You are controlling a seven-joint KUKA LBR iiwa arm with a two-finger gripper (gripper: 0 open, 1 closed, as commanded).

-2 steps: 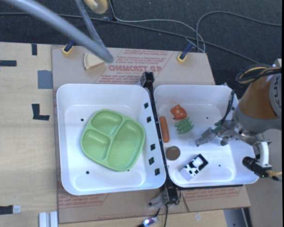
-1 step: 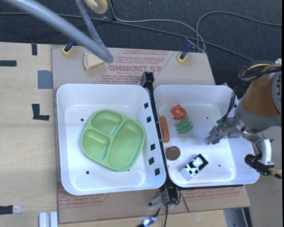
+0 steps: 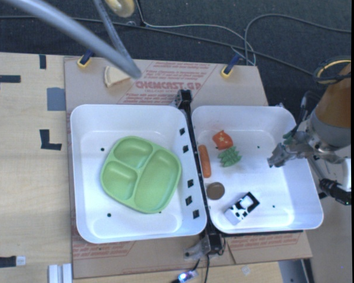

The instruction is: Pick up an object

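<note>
The right bin holds a red toy, a green spiky toy, an orange carrot-like stick along its left wall, a brown disc and a black-and-white block. My gripper hangs over the right side of this bin, just inside its right wall, well apart from all of these objects. Nothing shows between its fingers.
The left bin carries a green divided plate. A black divider runs between the bins. Cables trail across the dark floor behind the bench. A grey pole slants across the top left.
</note>
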